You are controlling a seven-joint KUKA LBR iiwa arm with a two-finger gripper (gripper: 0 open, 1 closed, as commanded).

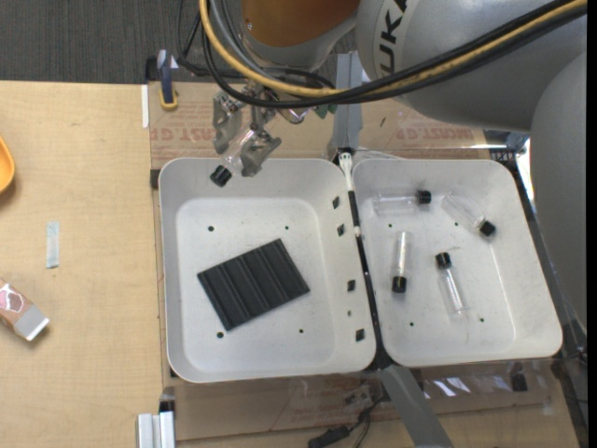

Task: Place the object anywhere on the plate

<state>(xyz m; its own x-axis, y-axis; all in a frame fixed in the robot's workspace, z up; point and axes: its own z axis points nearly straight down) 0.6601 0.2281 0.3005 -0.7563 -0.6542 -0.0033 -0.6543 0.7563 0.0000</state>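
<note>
Camera view shows the claw [244,152] hanging over the far corner of the bin [177,250] that holds the plate [254,283]. From this angle I cannot tell how far open the claw is, or whether it has anything in it.

The object is probably one of the four small tubes [399,264], and these lie scattered in the other bin [522,250], well apart from the claw.

Several things could go wrong. The tubes are round and smooth, so one could roll away when touched or slip out of a weak grip. They are also thin, so a small aiming error would close the claw on nothing. The plate lies at a slant in its bin and has ridges, and a tube dropped on it from high up may bounce or roll off.

Each tube is clear with a black cap at one end, and the clear body hardly stands out against the white floor.
</note>
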